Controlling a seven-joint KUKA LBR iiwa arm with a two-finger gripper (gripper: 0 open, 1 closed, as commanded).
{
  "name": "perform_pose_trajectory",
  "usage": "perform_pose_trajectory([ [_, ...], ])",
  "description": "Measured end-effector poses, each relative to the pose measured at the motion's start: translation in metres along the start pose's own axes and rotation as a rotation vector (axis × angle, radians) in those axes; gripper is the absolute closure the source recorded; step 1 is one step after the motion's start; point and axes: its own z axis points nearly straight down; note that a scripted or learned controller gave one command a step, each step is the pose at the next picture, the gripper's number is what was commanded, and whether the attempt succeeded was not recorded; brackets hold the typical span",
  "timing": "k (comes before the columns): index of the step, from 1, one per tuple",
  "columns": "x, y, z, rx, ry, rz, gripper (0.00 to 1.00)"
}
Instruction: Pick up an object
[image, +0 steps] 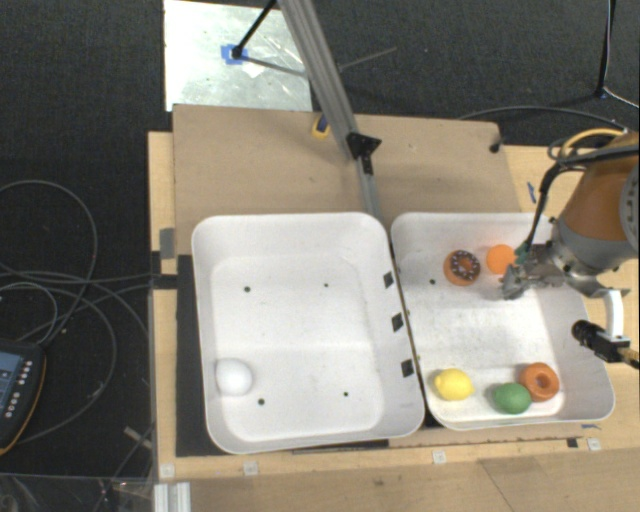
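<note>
Orange ball (498, 259) is sitting at eleven o'clock from my gripper (512, 284), grip state I cannot tell, so I'm judging the approach unfinished, needing centring over it next.

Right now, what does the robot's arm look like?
The arm is round and chunky, with a wide orange band and grey metal below it. Its gripper is small and grey. Thin yellow and dark cables curve over the top.

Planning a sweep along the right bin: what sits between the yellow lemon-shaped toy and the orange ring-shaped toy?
A round green toy lies between the yellow lemon-shaped toy and the orange ring-shaped toy, as the camera view shows.
</note>
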Motion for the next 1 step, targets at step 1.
perform_pose_trajectory([
  [1,0.0046,0.0036,-0.0452,-0.003,-0.001,-0.004,1.00],
])
